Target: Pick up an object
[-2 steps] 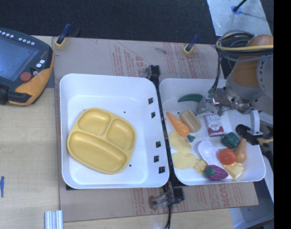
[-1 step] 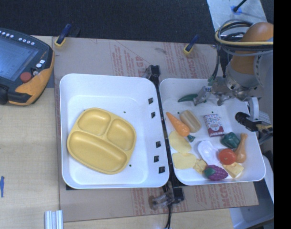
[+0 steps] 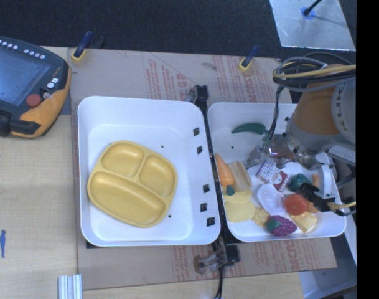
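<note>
Toys crowd the right bin [image 3: 236, 114], and that is where we see the arm [image 3: 317, 114] reaching in from the right, its grey body and orange band hanging over the bin's far right part. The gripper [image 3: 271, 149] sits low at the arm's left end, above the bin floor near a small red-and-white packet [image 3: 272, 173]; we cannot tell how its fingers stand. Candidate objects lie just below and beside it: an orange carrot [image 3: 224, 170] along the bin's left wall, a green pepper [image 3: 249, 128] near the back, a yellow piece [image 3: 239, 207], a red tomato [image 3: 295, 204] and a purple grape bunch [image 3: 280, 225] toward the front. In the left bin [image 3: 93, 114] rests a yellow divided plate [image 3: 132, 182]. A control pendant [image 3: 24, 86] lies on the table [image 3: 27, 185] at far left.
</note>
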